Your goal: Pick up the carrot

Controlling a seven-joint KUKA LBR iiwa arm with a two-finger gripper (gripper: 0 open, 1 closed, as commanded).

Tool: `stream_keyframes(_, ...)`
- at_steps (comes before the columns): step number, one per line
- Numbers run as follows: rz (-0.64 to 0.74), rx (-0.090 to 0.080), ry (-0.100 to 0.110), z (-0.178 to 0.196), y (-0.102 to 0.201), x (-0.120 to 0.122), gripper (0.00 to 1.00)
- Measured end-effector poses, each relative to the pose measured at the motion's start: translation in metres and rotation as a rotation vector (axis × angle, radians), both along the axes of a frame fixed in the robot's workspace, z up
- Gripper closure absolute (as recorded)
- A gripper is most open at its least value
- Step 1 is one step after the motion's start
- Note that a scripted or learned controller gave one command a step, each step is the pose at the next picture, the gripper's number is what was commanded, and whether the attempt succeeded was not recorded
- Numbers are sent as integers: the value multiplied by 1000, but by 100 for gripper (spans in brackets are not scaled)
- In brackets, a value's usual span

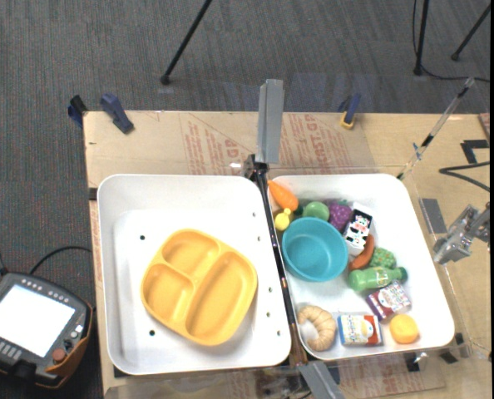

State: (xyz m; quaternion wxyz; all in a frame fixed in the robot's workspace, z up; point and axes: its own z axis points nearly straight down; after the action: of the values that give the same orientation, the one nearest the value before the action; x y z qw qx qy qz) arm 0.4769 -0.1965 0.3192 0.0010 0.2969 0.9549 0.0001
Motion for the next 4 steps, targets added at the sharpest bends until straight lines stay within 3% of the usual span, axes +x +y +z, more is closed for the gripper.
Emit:
stream_keyframes(1,219,0,1,-5,-14,5,100)
stream_keyframes(2,220,0,-2,5,-14,6,100)
stream_keyframes(3,709,-1,-2,37,-14,25,100)
stream_keyframes(4,1094,4,2,-26,-14,7,100)
